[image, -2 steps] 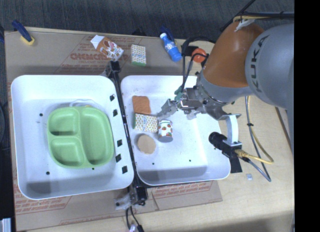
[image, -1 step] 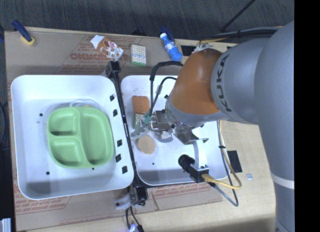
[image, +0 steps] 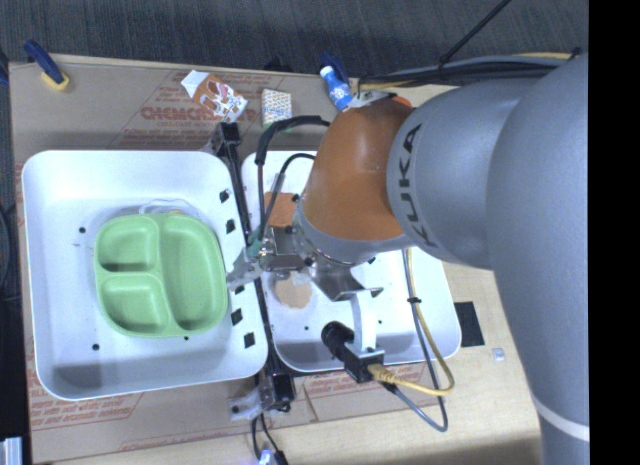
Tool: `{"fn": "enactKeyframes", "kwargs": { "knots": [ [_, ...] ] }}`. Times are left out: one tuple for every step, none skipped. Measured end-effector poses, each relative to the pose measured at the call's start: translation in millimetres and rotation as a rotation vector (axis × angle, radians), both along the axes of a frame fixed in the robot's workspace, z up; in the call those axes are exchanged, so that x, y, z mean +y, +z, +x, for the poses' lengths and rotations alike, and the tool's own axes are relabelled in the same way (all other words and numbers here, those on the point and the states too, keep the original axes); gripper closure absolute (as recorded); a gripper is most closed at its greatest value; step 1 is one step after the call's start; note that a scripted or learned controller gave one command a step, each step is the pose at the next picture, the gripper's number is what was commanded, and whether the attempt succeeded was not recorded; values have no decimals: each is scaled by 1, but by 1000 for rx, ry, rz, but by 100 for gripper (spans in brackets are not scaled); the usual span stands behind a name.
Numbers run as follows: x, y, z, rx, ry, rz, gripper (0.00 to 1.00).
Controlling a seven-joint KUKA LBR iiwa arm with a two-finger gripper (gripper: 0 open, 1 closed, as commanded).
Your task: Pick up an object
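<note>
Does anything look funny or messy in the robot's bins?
Nothing looks spilled or broken. The green divided plate lies flat in the left bin, turned a little askew to the bin's walls. The arm hangs low over the right bin and hides most of it, so what lies under there is hard to tell.
</note>
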State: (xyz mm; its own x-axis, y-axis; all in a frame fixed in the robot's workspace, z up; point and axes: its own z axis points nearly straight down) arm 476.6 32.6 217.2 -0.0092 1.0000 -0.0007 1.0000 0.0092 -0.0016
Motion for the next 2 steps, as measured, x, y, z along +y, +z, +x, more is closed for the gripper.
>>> {"fn": "enactKeyframes", "kwargs": {
  "knots": [
    [-47,129,1,-3,-4,-1,0],
    [-49,-27,-1,5,-3,1,0]
  ]
}}
